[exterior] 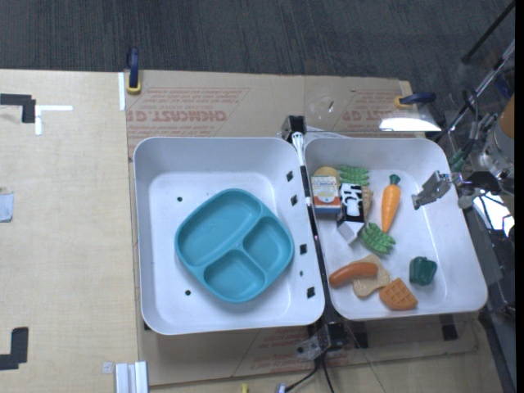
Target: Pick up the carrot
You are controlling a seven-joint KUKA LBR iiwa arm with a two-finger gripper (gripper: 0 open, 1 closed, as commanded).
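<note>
The carrot (pixel 390 205) is orange with a small green top and lies lengthwise in the upper middle of the right bin (pixel 458 252), top pointing to the far side. My gripper (pixel 431 189) hangs over the same bin's right part, a short way to the right of the carrot and apart from it. Nothing shows in its grasp. The arm enters from the right edge.
Around the carrot lie a small carton (pixel 326 193), a black-and-white piece (pixel 352 201), two green leafy pieces (pixel 377 237), a sausage (pixel 354 271), a waffle wedge (pixel 399 294) and a green pepper (pixel 422 270). The left bin (pixel 155 219) holds a blue divided plate (pixel 235 246).
</note>
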